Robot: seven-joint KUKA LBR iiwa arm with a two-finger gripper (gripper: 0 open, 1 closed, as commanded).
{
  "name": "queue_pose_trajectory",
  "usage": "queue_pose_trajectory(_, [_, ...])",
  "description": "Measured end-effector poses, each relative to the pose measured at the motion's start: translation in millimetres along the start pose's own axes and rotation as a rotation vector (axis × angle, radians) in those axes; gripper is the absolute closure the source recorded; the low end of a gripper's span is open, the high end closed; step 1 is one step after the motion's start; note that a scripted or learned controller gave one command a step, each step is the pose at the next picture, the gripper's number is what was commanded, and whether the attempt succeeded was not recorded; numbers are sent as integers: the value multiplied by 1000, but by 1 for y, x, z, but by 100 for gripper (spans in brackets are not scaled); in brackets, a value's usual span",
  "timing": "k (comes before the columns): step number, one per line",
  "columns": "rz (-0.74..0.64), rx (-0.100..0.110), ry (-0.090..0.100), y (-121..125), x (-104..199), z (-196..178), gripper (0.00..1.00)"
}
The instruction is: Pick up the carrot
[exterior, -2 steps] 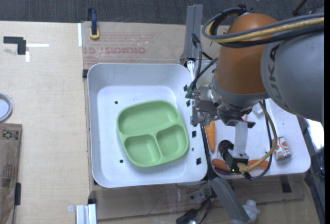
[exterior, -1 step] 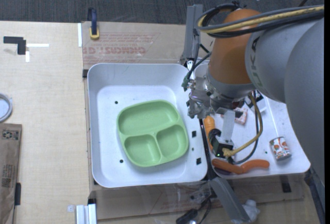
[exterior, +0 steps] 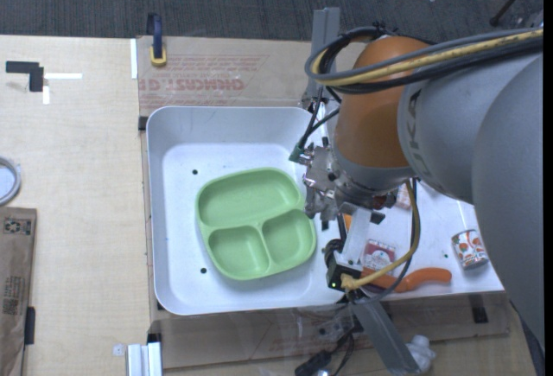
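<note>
The carrot (exterior: 425, 278) is a slim orange piece lying near the front edge of the right bin, with its left end tucked under the arm's cables. My gripper (exterior: 332, 212) hangs below the orange wrist band, over the wall between the two bins. It is to the left of the carrot and a little farther back. The wrist and cables hide its lower end. I see nothing of the carrot at the gripper.
A green three-part plate (exterior: 256, 222) lies in the left bin (exterior: 157, 193). In the right bin, a red-and-white packet (exterior: 378, 255) sits by the carrot and a small can (exterior: 469, 248) stands at the right. The arm covers most of the right bin.
</note>
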State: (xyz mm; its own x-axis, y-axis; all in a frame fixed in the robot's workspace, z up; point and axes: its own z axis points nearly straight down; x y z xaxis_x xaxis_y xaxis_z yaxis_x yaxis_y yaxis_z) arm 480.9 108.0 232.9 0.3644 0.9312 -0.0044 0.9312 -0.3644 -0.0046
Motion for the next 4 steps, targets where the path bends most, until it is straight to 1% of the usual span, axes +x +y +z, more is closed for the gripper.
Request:
queue_pose_trajectory(1, [-147, -3, 1, 35, -98, -118, 100])
queue_pose_trajectory(2, [-377, -1, 1, 30, -83, 43, 100])
queue_pose_trajectory(3, [-304, -3, 1, 23, -66, -31, 100])
queue_pose_trajectory(4, [-595, -4, 0, 40, -63, -177, 100])
